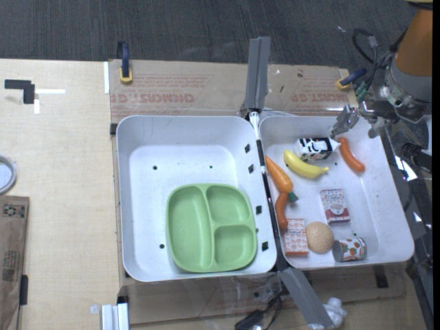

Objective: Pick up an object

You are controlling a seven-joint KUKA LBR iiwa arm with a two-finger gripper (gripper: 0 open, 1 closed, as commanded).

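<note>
Brown cardboard (pixel 227 91), mirrored "CHEMSAT" print

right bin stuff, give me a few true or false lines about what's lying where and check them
1. The green divided plate lies in the left bin. True.
2. The banana lies in the left bin. False: it lies in the right bin, beside the black-and-white toy.
3. The gripper hovers over the right bin's far edge. True.
4. The brown egg sits on the green plate. False: it lies near the front of the right bin.
5. Two orange carrots lie along the right bin's left wall. True.
</note>
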